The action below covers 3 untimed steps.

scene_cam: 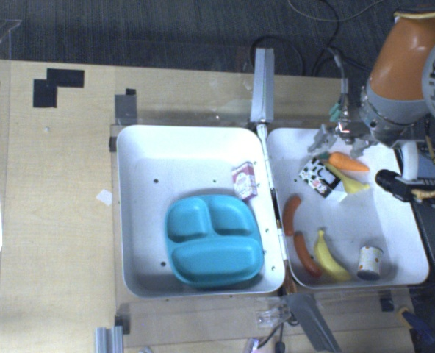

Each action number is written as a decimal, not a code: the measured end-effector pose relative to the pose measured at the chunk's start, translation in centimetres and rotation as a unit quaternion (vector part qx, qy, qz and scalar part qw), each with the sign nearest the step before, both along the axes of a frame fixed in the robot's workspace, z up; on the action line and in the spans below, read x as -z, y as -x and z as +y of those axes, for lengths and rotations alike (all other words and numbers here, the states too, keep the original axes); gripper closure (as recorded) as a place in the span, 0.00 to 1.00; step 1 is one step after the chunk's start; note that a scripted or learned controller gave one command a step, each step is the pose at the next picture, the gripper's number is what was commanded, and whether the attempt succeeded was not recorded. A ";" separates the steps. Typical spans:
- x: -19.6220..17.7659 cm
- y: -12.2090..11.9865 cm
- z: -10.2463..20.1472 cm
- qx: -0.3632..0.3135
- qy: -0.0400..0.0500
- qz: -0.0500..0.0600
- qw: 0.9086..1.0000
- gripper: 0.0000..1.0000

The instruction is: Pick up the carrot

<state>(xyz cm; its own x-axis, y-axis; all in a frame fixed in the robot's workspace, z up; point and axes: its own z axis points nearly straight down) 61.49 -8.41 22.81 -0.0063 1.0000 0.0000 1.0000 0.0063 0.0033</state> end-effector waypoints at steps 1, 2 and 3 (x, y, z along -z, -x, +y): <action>13.0 -0.4 -5.2 -0.020 0.000 -0.001 1.000 0.00; 11.1 -1.0 -5.1 -0.021 0.002 -0.011 1.000 1.00; 12.1 1.4 -9.0 -0.071 0.004 -0.015 0.997 1.00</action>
